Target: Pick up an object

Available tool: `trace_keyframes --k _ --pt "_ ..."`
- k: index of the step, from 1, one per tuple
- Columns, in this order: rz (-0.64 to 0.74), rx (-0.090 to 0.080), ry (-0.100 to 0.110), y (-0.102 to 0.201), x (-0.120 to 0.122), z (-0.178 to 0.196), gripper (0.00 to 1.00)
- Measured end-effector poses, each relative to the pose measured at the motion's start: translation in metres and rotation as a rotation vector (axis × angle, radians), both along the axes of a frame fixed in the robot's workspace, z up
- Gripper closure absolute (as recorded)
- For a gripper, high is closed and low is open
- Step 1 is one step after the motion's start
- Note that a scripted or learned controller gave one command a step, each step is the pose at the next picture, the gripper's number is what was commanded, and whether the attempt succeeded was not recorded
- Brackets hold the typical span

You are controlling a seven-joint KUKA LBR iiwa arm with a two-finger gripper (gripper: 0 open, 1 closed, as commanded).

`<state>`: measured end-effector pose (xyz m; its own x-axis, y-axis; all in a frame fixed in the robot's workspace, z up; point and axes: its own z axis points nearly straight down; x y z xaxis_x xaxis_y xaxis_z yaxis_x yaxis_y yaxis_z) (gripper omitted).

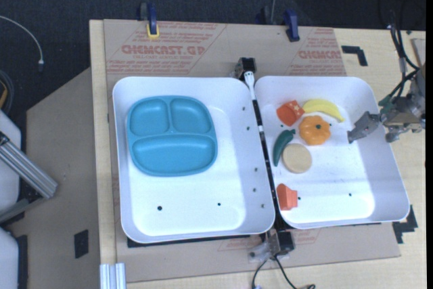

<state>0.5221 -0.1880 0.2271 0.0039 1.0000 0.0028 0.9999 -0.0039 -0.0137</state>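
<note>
Our grey two-finger gripper (360, 130) hovers by the right white bin's (385, 166) right wall; we cannot tell its opening. Nearest, to its left, sits the round orange plastic pumpkin (315, 130), yellow banana (323, 108) just beyond.

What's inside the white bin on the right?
The right shallow white bin holds a yellow banana, an orange pumpkin, a red block, a green pepper, a beige disc and an orange wedge. Nothing hides under them.
</note>
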Motion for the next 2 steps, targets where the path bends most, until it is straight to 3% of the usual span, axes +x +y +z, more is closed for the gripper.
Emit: trace_keyframes --k 1,2 --pt "0.004 -0.003 -0.014 0.001 0.003 0.007 0.00" --pt "0.004 -0.001 -0.009 0.008 0.004 -0.038 0.00"
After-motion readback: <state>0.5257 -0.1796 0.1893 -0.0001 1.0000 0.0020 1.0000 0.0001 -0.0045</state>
